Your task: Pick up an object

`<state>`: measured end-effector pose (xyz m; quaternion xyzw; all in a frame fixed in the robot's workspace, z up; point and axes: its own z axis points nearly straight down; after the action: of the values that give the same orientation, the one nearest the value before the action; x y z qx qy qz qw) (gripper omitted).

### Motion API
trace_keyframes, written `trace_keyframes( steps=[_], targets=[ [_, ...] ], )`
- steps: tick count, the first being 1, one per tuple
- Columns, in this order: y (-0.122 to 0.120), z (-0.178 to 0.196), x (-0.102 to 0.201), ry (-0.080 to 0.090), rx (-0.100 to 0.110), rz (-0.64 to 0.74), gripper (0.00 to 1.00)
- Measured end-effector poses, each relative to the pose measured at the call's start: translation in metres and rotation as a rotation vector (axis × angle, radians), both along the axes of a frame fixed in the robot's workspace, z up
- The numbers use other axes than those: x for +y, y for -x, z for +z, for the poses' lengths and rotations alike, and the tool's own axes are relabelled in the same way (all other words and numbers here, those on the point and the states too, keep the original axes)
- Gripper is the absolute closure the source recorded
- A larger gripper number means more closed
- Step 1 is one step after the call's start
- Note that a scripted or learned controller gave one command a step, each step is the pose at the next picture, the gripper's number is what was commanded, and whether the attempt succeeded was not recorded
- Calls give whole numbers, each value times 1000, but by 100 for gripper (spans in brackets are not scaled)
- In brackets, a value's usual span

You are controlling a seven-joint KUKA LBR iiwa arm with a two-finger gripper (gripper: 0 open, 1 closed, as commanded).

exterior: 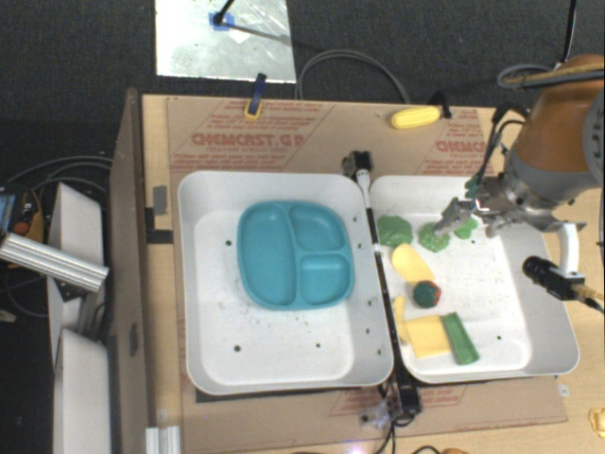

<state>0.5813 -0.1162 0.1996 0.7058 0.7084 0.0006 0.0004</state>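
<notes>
Right bin, left half: pickable objects clustered. Far end: leafy green piece [394, 229], flat; just right of it a bushy green piece [435, 238]; a small green bit [464, 231] farther right. Centre: yellow rounded piece [412, 262], with a dark green-and-red ball [427, 294] touching its near end. Near end: yellow block [426, 336] beside a green stick [460, 338], lying slanted.

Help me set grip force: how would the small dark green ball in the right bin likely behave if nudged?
The dark green ball looks round, so it would probably roll. It sits against the yellow piece, which may block it that way. It seems small and likely light.
</notes>
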Motion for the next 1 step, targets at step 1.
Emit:
trace_keyframes(
  steps=[1],
  targets=[
    [63,-121,31,-3,8,-2,0]
  ],
)
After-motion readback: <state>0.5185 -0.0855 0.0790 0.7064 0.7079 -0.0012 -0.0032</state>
